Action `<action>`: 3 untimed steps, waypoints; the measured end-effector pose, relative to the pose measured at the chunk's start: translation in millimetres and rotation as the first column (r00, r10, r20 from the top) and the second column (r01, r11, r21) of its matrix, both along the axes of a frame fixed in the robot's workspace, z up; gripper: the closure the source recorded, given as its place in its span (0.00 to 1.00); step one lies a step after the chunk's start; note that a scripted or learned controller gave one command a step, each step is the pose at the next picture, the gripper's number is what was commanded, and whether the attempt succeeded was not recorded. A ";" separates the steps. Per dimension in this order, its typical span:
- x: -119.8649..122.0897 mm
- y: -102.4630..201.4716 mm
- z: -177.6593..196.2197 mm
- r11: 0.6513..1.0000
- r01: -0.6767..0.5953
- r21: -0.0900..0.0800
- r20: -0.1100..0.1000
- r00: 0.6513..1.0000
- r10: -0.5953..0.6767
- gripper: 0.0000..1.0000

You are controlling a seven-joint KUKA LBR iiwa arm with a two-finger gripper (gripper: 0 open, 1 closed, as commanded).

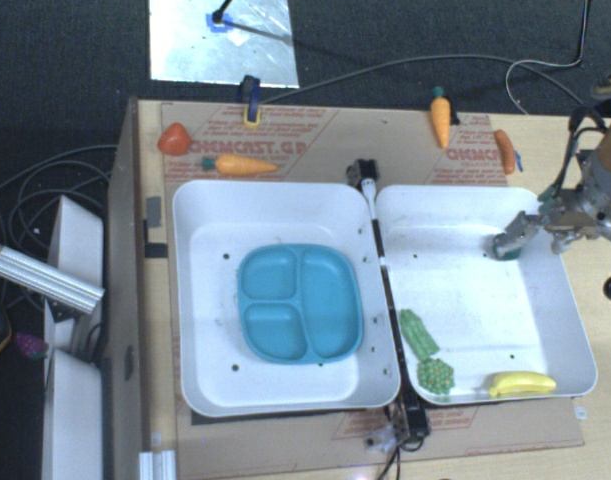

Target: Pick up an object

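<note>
Two white bins sat side by side on the worktop [285, 138]. The left bin [200, 268] held one blue divided plate [300, 303]. The right bin [555, 318] held one green pea pod [418, 333], one green broccoli piece [436, 376] and one yellow banana [521, 383]. The pincer [508, 243] hung over the right bin's far side, well apart from them; its opening could not be told

Glossy blue plastic tray [300, 302]

The right bin's [545, 298] middle is being left open; its near edge is being blocked by the peas [426, 353] and banana [521, 383].
</note>
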State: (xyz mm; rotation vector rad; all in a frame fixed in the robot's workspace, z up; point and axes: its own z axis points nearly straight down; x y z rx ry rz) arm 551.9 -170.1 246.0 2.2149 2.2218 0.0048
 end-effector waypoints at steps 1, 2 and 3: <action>0.0 0.0 0.0 1.000 0.000 0.000 0.000 1.000 0.000 0.00; 0.0 0.0 0.0 1.000 0.000 0.000 0.000 1.000 0.000 0.00; 0.0 0.0 0.0 1.000 0.000 0.000 0.000 1.000 0.000 0.00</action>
